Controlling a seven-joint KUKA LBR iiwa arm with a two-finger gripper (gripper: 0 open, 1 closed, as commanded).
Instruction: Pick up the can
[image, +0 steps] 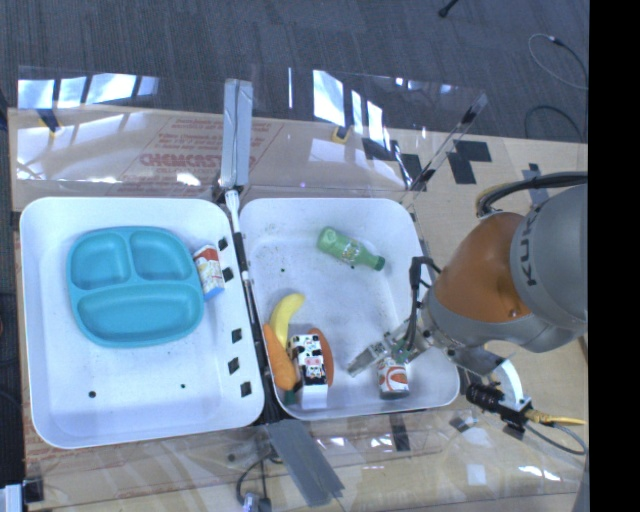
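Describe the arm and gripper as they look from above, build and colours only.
The arm is bulky and rounded, with a grey shell carrying dark lettering and a wide orange band above the wrist. Dark cables loop along its side. The gripper is small, made of slim silvery metal parts, with a touch of green near its base.

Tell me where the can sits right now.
The can stands in the right bin, near its front right corner. The gripper is just above it in the camera view, with the milk carton and banana to its left.
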